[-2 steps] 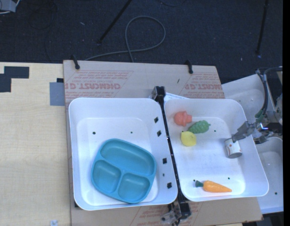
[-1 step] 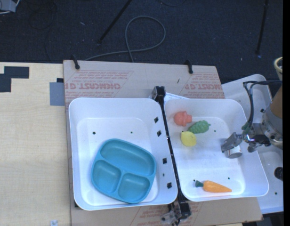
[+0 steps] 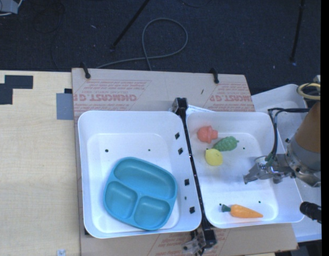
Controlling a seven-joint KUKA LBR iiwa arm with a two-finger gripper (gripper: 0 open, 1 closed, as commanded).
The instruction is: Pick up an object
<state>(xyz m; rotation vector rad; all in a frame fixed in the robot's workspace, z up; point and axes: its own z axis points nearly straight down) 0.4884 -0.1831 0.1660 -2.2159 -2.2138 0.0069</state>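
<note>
Objects in right bin: four small toy items – none lifted, all lying on the bin floor.
Pink item (image 3: 207,134): upper left part of the right bin (image 3: 263,122), near the divider between the bins.
Green item (image 3: 226,143): just right of the pink one and slightly lower, bumpy surface; type unclear.
Yellow item (image 3: 213,157): lemon-like, directly below the pink and green items, just beside the green one; contact cannot be told.
Carrot (image 3: 243,212): orange with a dark green stub at its left end, lying lengthwise along the lower wall of the right bin, well apart from the other three.
Gripper (image 3: 256,173): right-centre of the frame, over the right half of the right bin, reaching in from the right edge, tips pointing left.
Gripper state: metallic parts blurred – cannot tell how far apart they stand; nothing visible in its grasp.
Gripper vs. objects: right of the yellow item and above the carrot in the frame, apart from both.
Arm (image 3: 308,143): grey body with orange band at the far right edge.
Left bin (image 3: 95,127): holds a blue divided plate (image 3: 140,192) with three compartments, set in the lower centre of the bin, slightly rotated.
Bench surround: brown cardboard (image 3: 154,89) with red printing under both bins; pale wooden surface (image 3: 31,169) at left; dark floor with cables (image 3: 164,36) across the top of the frame.
</note>
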